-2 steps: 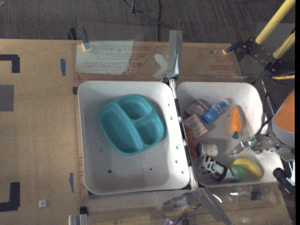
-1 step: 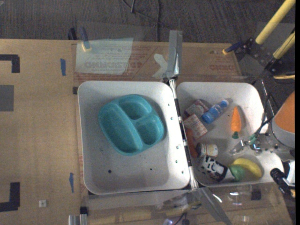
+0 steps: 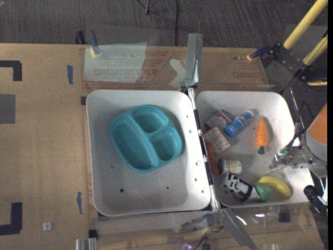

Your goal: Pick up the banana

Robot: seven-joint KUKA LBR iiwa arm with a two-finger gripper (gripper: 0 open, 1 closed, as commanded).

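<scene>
Banana point(image 3: 276, 185) lies in the near right corner of the right bin point(image 3: 281, 99), touching a green object point(image 3: 263, 192). Gripper point(image 3: 289, 158) hovers just above it at the bin's right wall; jaw state cannot tell. Approach step: next, descend onto banana and close.

Reddish printed lettering runs along the cardboard sheet point(image 3: 156, 69) lying on the worktop point(image 3: 41, 155) behind the bins, but it is too blurred to read. The small packets point(image 3: 217, 139) carry labels equally illegible.
</scene>
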